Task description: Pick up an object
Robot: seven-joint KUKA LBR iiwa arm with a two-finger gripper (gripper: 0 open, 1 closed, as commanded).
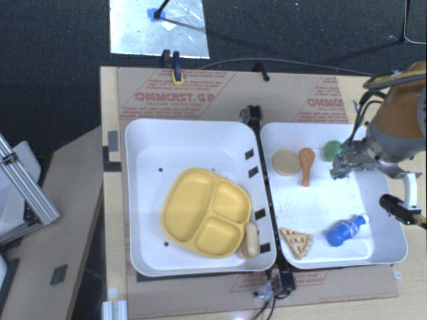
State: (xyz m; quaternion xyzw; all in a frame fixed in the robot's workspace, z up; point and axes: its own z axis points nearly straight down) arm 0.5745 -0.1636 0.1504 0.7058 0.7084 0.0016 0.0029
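Observation:
The right bin [380,245] holds a tan round cookie [285,162], a brown drumstick [306,165], a green object [331,150], a pizza slice [297,242] and a blue bottle [345,230] lying on its side. My gripper [340,167] hangs over the upper right part of this bin, just below the green object and right of the drumstick. Nothing shows between its tips. The arm's orange band [400,112] sits above it at the right edge.
In the left bin [143,179] lies a yellow divided tray [203,211], with a beige bread roll [250,239] against its lower right corner. A black divider [263,179] runs between the bins. A metal plate [157,19] lies beyond the bench.

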